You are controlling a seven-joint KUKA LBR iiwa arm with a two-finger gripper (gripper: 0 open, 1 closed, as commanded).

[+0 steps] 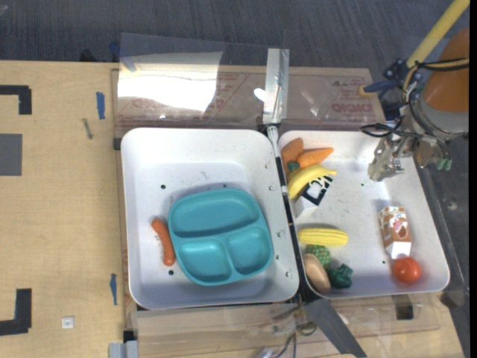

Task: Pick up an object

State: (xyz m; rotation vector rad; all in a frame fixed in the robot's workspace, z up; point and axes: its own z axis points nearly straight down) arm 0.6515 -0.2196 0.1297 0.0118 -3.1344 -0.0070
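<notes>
From the fixed camera above the bench, the right bin (432,222) serves as the landmark. The arm (446,88), grey with its orange band, enters at the bin's far right corner, and the gripper (385,164) hangs over the bin's far right part, above bare white floor. Whether it is clenched or released cannot be told from this view; nothing is seen caught in it.

Along the bin's left wall, at the far end, lies a toy carrot (307,156), with a toy banana (309,177) just beside it and a black-and-white piece (316,193) touching the banana. Further toward the near end lies a toy corn cob (323,236), then a small green toy (331,267) and a tan rounded toy (316,274) at the near left corner. By the bin's right wall lies a small printed carton (394,229), with a red toy tomato (407,270) just below it.

Left of that bin, the left bin (141,155) holds a teal divided tray (220,234) and a toy sausage (164,241) beside the tray's left edge.
</notes>
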